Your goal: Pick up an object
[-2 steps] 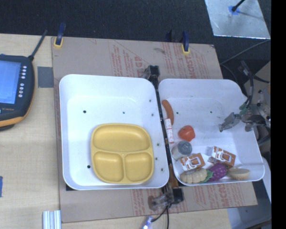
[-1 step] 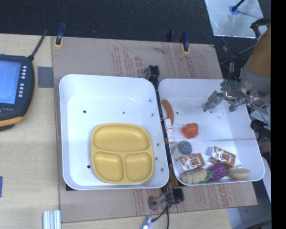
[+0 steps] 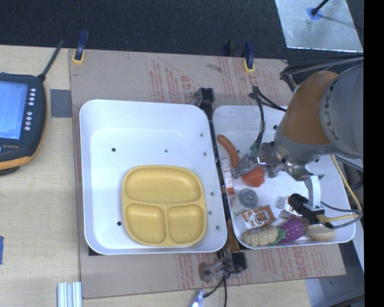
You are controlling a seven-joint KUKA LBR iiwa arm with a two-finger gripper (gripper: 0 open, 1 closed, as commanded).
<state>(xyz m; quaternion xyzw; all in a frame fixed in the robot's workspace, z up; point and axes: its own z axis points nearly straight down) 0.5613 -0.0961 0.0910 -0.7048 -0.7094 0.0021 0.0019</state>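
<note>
My gripper (image 3: 256, 160) is low in the right bin (image 3: 345, 190), near its left-middle, under the grey wrist and orange band. A small red object (image 3: 254, 177) lies just below it, touching or nearly so; I cannot tell which. An orange sausage-shaped item (image 3: 226, 148) lies to the gripper's left. A grey round object (image 3: 248, 198), an orange packet (image 3: 259, 217), a pale yellow corn-like item (image 3: 261, 236), purple grapes (image 3: 293, 229) and a beige item (image 3: 320, 233) crowd the bin's front.
The left bin (image 3: 147, 126) holds a yellow divided plate (image 3: 164, 205). A red-and-white strip (image 3: 228, 176) lies along the right bin's left wall. A tablet-like pendant (image 3: 9, 120) rests on the bench at far left.
</note>
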